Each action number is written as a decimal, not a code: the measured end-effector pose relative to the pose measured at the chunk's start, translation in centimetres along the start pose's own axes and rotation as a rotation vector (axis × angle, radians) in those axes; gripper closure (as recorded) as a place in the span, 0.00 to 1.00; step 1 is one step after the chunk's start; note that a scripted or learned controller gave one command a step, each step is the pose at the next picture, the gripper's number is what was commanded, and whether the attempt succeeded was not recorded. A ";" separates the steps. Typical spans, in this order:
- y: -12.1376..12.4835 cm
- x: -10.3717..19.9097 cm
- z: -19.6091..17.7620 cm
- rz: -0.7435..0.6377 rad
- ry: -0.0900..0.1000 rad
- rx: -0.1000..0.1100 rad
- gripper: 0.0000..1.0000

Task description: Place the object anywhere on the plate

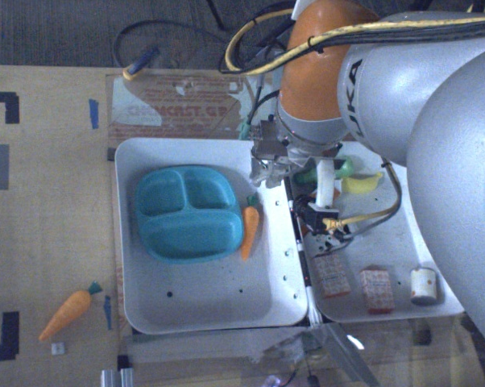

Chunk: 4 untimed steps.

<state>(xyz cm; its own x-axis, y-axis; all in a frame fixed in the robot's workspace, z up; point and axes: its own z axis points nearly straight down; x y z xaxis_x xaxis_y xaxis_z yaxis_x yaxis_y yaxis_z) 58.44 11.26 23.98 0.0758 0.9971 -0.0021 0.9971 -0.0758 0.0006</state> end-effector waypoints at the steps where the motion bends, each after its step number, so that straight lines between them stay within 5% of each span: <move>1: 6.1 8.6 0.5 -0.312 0.002 -0.002 1.00; 2: -3.5 6.1 5.2 -0.514 0.003 0.002 1.00; 3: -2.9 3.6 13.9 -0.372 0.003 0.000 1.00; 4: -9.5 9.1 2.4 -0.444 0.002 0.000 1.00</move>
<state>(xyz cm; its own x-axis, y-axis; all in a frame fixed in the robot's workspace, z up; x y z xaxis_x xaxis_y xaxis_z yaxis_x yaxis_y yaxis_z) 49.66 21.08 21.51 -0.3599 0.9330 0.0002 0.9330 0.3599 -0.0002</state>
